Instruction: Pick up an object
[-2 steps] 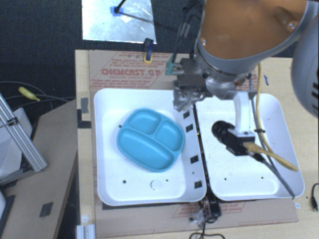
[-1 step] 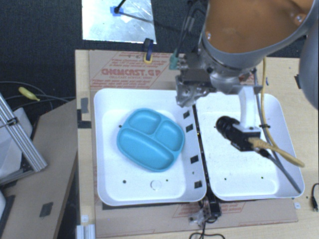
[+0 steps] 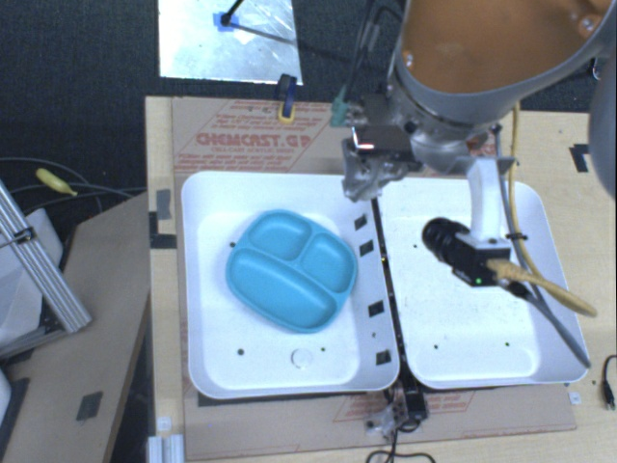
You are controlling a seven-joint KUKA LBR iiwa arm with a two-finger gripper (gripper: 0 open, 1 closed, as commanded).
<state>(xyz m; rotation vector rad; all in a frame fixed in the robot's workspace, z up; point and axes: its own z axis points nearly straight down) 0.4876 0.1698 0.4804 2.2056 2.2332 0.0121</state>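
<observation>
Plate: blue plate (image 3: 289, 270), the one loose thing in the left bin (image 3: 217, 355)
Plate place: middle of the bin floor, a little nearer the left wall and back wall than the front wall, apart from every wall
Plate look: smooth, plain sky blue, rounded corners, raised rim, lying flat with its open side up
Plate parts: three wells, one long and two short, split by low ridges
Plate axis: long axis slants from the bin's back left toward its front right; the long well lies on the front-left side, the two short wells on the back-right side
Plate writing: none that I can read
Gripper: gripper (image 3: 362, 187) hangs at the back end of the seam between the bins, well apart from the plate, past its back-right corner
Gripper state: cannot tell from this view; nothing shows in its grasp
Arm: grey arm (image 3: 482, 27) with its orange band comes in over the back of the right bin (image 3: 434, 350)
Seam: small black tabs (image 3: 366, 249) run in a row along the inner wall of the left bin
Board: brown board (image 3: 241, 123) under both bins, red print along its back edge reading "CHEMCAST GP"
Behind the board: shiny sheet (image 3: 207, 27) on the dark floor
</observation>
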